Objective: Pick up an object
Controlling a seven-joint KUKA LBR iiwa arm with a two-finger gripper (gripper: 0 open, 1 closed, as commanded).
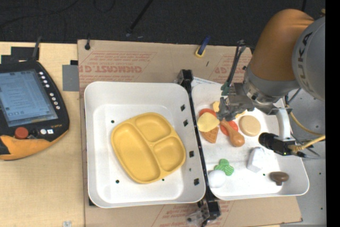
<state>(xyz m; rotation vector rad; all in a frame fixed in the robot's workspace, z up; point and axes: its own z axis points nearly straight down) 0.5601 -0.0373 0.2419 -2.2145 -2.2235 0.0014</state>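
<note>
Dark two-finger gripper (pixel 229 109) low over the right white plastic bin (pixel 297 186), right of centre; grip state impossible to tell. Apparently descending onto the red toy piece (pixel 228 127) just beneath; next, close and lift.

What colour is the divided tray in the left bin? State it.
Yellow. The divided tray shows plainly in the camera view.

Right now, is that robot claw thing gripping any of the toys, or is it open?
Gripper: low in the right white bin, among the red and orange toy foods; whether it is open, shut or gripping anything cannot be told.
</note>
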